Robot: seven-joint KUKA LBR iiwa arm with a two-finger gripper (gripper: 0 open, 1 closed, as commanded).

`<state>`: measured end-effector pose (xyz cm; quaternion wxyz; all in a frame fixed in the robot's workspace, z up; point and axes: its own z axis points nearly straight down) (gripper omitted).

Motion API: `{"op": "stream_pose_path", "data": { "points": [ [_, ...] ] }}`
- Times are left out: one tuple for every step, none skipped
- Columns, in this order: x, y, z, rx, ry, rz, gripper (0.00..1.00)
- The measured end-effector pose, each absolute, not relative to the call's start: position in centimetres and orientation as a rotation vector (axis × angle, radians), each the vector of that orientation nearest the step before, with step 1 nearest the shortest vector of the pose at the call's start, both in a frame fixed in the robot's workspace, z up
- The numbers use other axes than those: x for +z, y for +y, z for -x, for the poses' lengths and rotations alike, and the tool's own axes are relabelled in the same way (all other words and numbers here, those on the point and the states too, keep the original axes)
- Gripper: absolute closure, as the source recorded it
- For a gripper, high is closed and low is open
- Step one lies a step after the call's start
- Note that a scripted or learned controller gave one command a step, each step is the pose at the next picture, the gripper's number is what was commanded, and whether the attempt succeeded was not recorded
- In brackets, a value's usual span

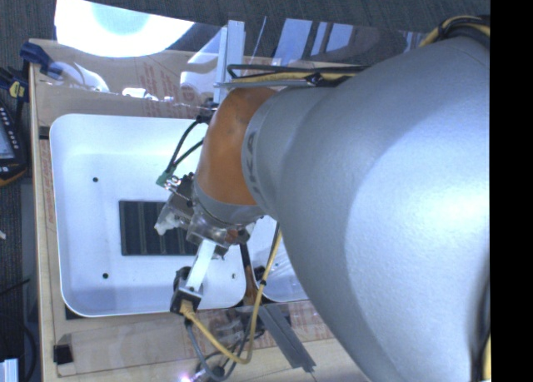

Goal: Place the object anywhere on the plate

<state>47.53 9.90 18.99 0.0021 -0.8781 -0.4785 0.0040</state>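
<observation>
Camera view: grey arm [375,205] hides most of the three-o'clock bin [285,282]; pincer [172,220] at the nine-o'clock bin's [83,147] dark grille [143,229], its opening impossible to tell.

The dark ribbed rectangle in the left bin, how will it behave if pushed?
The dark ribbed rectangle lies flat, so it probably will not roll or tip. On the smooth white bin floor it would likely slide. Its straight edges suggest stiffness.

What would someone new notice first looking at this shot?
The huge grey arm swallows the right side of the view, with its orange band near the centre. To the left, the white bin stands out brightly, with a dark ribbed rectangle on its floor beside the wrist.
</observation>
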Motion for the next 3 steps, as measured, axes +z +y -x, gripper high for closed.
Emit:
{"op": "stream_pose_path", "data": {
  "points": [
    [20.5,16.2,-47.5,0.011,-1.379,2.821,1.0],
    [19.0,9.0,-49.7,0.014,-1.345,2.835,1.0],
    [19.0,8.1,-52.4,0.009,-0.866,3.017,1.0]
  ]
}}
